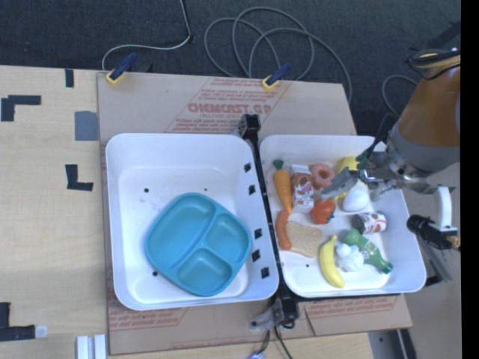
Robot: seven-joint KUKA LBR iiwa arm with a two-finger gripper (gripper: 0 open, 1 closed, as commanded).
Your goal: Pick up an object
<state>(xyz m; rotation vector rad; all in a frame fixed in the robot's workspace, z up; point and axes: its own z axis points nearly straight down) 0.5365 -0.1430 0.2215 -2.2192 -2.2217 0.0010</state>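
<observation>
Grey gripper (346,179): we are seeing it hovering in the right bin (408,275); finger state indeterminate.
Tomato (322,211): we are locating it just below-left of the gripper, beside the white egg (358,199).

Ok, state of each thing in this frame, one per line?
Pincer: low over right bin's toys, nothing visibly between its fingers.
Blue divided plate: flat in left bin, face up.
Carrot: lying along right bin's left wall.
Banana: lying near front.
Toast slice: flat.
</observation>
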